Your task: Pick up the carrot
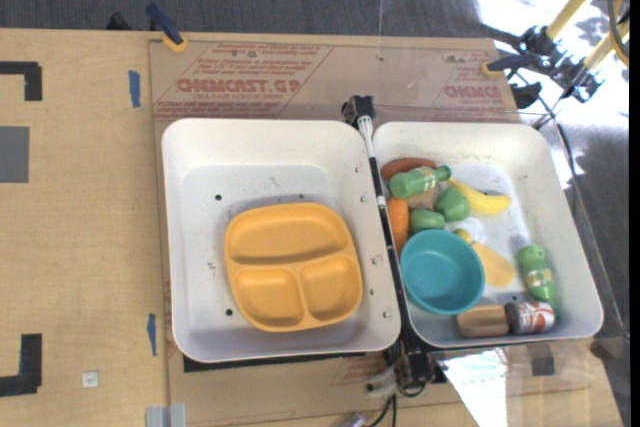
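Note:
The carrot (398,220) is an orange piece lying along the left wall of the right bin (560,175). Its lower end is tucked behind the rim of a teal bowl (441,271), and green toy vegetables (440,198) lie just to its right.
The left bin (190,165) holds a yellow divided plate (292,265). In the right bin lie a banana (482,198), a red sausage (405,165), a green bottle (534,269), a brown bottle (505,318) and a yellow piece (496,267). A metal divider (372,165) runs between the bins.

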Controlling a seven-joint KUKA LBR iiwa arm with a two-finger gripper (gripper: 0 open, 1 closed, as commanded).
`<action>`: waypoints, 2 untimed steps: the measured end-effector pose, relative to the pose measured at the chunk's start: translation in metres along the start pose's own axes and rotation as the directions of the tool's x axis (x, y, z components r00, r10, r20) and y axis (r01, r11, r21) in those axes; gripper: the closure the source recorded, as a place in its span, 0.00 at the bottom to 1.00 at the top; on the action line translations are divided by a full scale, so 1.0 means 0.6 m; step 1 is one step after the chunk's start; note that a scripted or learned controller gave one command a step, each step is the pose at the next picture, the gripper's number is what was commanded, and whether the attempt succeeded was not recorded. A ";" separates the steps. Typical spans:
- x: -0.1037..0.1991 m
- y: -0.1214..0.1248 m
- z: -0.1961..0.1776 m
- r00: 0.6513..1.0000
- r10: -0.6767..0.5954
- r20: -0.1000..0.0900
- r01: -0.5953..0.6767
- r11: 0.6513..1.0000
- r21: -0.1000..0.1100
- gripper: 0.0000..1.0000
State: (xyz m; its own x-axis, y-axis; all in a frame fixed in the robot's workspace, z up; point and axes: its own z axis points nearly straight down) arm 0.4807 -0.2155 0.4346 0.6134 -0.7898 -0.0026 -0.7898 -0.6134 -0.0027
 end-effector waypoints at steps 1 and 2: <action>0.000 -0.005 -0.019 1.000 -0.001 -0.003 0.001 1.000 0.007 1.00; 0.001 -0.010 -0.037 1.000 -0.001 -0.005 0.002 1.000 0.013 1.00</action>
State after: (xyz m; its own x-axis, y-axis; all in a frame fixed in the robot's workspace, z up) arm 0.4855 -0.2123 0.4567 0.6146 -0.7889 0.0024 -0.7887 -0.6145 -0.0160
